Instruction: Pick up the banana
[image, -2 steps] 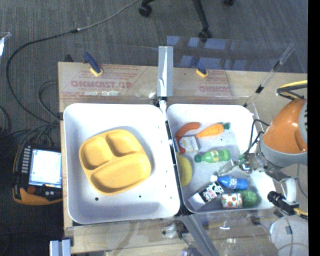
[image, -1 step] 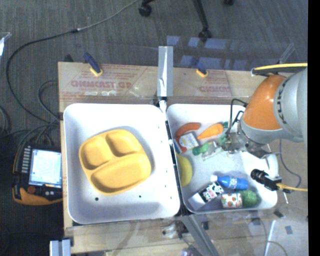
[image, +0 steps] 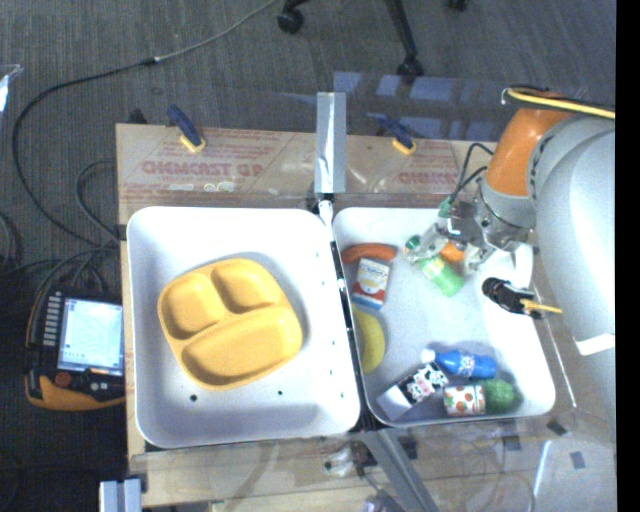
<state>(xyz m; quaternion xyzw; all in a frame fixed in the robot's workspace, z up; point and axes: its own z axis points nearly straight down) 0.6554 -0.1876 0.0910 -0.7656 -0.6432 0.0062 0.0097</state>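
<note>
The banana (image: 371, 341) is a yellow curved shape lying against the left wall of the right bin (image: 520, 345), just below a red and white pouch (image: 369, 277). My gripper (image: 442, 246) hangs over the upper middle of that bin, up and to the right of the banana and well apart from it. A green object (image: 447, 277) with an orange bit beside it lies right under the gripper, and I cannot make out whether it is touched.
A yellow divided plate (image: 232, 320) lies in the left bin (image: 150, 400). At the right bin's front sit a blue bottle (image: 466, 363), a cow-patterned item (image: 426, 383), a red-dotted cup (image: 463, 400) and a green object (image: 501, 393).
</note>
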